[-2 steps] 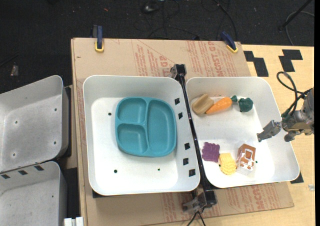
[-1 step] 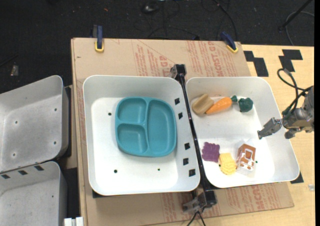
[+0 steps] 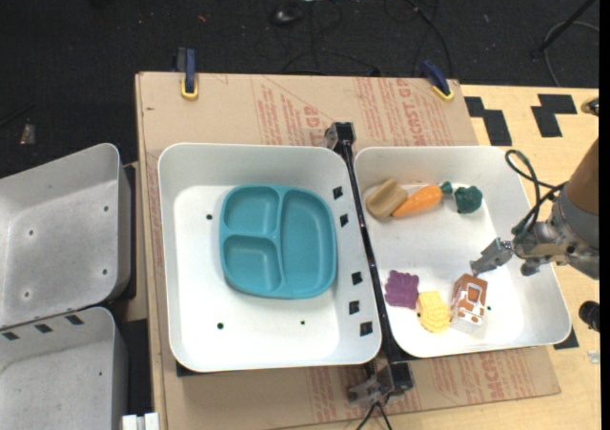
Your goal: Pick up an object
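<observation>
reaching in from the right, the gripper (image 3: 493, 257) hovered low inside the right bin (image 3: 534, 323), its dark tips just above the small orange-and-white box-like toy (image 3: 470, 301); how far the tips were parted could not be made out, and nothing showed between them. the right bin was a shallow white tray with rounded corners and a smooth matte floor. near that bin's front wall the orange-and-white toy lay tilted, its long axis running roughly from the gripper toward the front rim. just beside it on the side toward the divider sat a knobbly yellow corn-like piece (image 3: 433, 311), and next to that a purple lumpy piece (image 3: 402, 289). toward the bin's back wall lay a tan rounded block (image 3: 384, 197), touching an orange carrot shape (image 3: 419, 200) whose long axis ran across the bin, its thick end toward a dark green clump (image 3: 466, 197). beyond the divider the left bin (image 3: 191, 323) held a smooth teal plate (image 3: 278, 241) with three compartments. both bins rested on a brown board (image 3: 286, 109) clamped at the back, with dark floor and cables beyond
</observation>
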### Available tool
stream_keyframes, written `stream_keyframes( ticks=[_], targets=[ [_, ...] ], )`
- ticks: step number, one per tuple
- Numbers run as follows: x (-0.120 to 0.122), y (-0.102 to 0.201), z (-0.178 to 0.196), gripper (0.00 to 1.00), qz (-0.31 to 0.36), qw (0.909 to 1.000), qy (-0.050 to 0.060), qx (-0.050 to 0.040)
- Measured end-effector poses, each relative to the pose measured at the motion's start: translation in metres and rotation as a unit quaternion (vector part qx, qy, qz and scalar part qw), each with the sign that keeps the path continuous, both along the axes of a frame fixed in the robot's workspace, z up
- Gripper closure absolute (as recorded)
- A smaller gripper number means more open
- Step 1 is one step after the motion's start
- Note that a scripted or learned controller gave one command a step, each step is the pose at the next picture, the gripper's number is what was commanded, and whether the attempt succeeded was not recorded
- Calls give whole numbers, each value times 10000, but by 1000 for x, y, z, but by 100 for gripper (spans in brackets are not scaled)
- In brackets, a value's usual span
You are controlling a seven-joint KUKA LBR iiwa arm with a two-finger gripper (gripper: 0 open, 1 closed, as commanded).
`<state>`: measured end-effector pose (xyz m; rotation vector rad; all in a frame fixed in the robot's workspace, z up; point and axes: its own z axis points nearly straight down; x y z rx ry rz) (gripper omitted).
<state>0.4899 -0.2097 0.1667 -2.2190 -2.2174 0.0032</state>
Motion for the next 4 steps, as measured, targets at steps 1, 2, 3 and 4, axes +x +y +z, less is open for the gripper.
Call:
stream_keyframes(
  ticks=[1, 2, 3, 4],
  targets=[
    [-4, 4, -44, 0, -4, 10000, -2, 0],
    [-2, 5, -74, 0, -5, 10000, -41, -1],
    [-1, 5, -62, 100, 3, 10000, -55, -6],
    [1, 8, -20, 100, 16, 10000, -41, -16]
  ],
)
